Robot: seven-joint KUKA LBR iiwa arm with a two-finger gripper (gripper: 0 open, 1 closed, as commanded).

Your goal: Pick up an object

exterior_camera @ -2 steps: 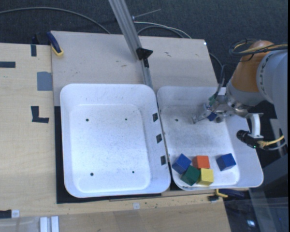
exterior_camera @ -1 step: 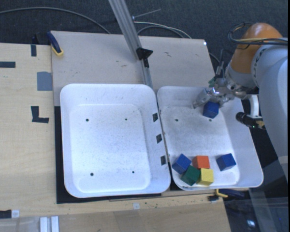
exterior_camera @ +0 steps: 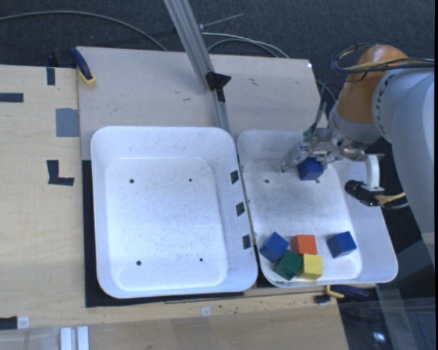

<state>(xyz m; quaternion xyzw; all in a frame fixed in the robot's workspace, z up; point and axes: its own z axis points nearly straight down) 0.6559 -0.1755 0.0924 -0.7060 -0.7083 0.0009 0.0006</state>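
Note:
My gripper [exterior_camera: 309, 163] hangs over the far part of the right bin [exterior_camera: 292, 210], reaching in from the right. A small blue cube [exterior_camera: 310, 170] sits between its fingers, and the gripper is shut on it. Along the bin's near edge lie the other blocks: a blue cube [exterior_camera: 274, 245], an orange cube [exterior_camera: 304, 243], a green cube [exterior_camera: 287, 265], a yellow cube [exterior_camera: 312, 267] and another blue cube [exterior_camera: 341, 243] a little to the right.
The left bin [exterior_camera: 102, 195] lies beside the right one, their rims touching. A slanted metal rail [exterior_camera: 193, 42] ends in a black bracket just behind the bins. Cables run across the dark floor at the back. A clamp [exterior_camera: 82, 65] grips the bench's far left corner.

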